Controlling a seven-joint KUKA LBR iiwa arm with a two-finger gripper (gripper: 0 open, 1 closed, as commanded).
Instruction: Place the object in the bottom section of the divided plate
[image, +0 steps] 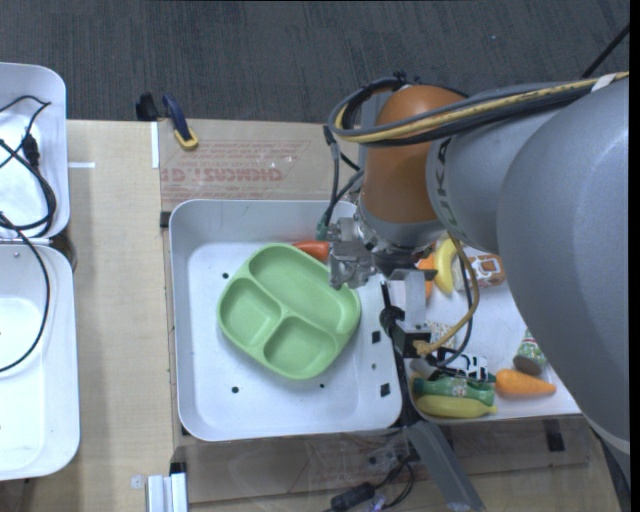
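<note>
A light green divided plate (288, 312) with three sections lies tilted in the middle of the left bin (200, 400). My gripper (346, 264) hangs over the plate's upper right rim, under the orange wrist band (405, 150). A small orange object (311, 250), maybe a carrot, lies just behind the plate's far rim, right beside the gripper on its left. I cannot see whether it touches the gripper, and the gripper body hides part of it.
The right bin, mostly covered by the arm, holds a banana (445, 268), a carrot (524, 383), a yellow and green corn-like toy (455, 402) and other small items. White trays with black cables (30, 190) sit at far left. A blue clamp (178, 125) lies on the bench.
</note>
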